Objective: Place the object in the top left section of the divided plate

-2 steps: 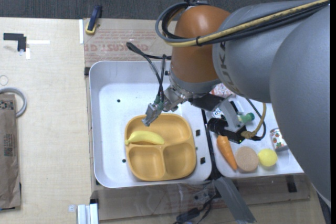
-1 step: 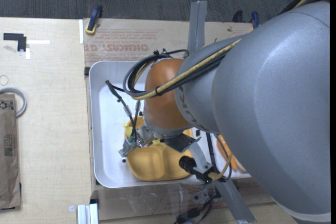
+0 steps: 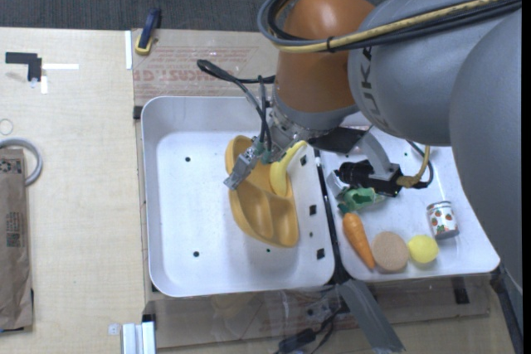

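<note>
We see a yellow divided plate point(image 3: 265, 215) by the left bin's point(image 3: 178, 261) right wall; a carrot point(image 3: 358, 238) lies in the right bin point(image 3: 469, 257). The gripper point(image 3: 257, 166) hangs over the plate; its grip we cannot tell.

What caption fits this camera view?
Tool over yellow divided plastic plate in left white bin, beside a yellow banana.

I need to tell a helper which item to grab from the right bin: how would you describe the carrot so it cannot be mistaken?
Find the right bin, the white tray under the arm. Along its near edge lie a few small things in a row; the carrot is at the left end, by the divider between bins. It alone is long, tapered and orange with a green top, next to a round tan piece and a yellow ball.
</note>
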Controlling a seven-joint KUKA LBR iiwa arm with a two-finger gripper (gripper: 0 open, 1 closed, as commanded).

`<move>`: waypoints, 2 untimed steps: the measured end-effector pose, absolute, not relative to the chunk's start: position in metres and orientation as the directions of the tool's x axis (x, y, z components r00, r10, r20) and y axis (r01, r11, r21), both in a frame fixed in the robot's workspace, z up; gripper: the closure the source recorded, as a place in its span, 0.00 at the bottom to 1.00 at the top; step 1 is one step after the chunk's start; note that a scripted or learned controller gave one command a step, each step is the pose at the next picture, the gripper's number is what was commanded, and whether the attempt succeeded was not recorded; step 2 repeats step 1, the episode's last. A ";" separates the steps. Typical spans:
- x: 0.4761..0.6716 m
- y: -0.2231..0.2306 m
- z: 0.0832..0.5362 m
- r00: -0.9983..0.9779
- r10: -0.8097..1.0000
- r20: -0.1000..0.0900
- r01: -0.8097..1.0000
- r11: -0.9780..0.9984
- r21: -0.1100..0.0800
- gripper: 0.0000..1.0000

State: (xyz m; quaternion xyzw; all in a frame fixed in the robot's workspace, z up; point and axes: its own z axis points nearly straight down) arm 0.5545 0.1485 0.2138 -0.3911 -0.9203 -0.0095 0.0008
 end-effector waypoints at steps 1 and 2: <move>0.620 0.183 0.110 -0.711 0.703 0.000 0.703 0.711 -0.002 0.00; 0.620 0.183 0.110 -0.711 0.703 0.000 0.703 0.711 -0.002 0.00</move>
